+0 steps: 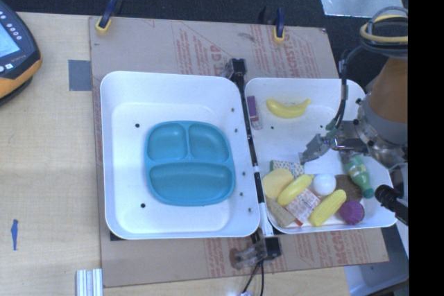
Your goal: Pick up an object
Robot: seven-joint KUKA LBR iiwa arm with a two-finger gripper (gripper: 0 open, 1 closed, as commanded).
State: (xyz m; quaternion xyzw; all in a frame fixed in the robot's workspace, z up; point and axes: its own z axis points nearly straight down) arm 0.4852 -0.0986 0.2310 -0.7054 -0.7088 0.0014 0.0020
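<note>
From above, the gripper (320, 147) hangs over the right bin (277, 88), its jaws spread apart with nothing between them. At about four o'clock from it lies a heap: a white ball (324, 184), yellow pieces (295, 188), a purple piece (352, 212). A banana (288, 107) sits at eleven o'clock. The left bin (118, 149) bears a blue tray (189, 163).

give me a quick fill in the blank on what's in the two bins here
1. The blue divided plate lies in the ____ bin.
2. The yellow banana lies alone near the ____ edge of the right bin.
3. The plate has ____ compartments.
4. The gripper hangs over the ____ bin.

Missing words: left; far; three; right
</note>
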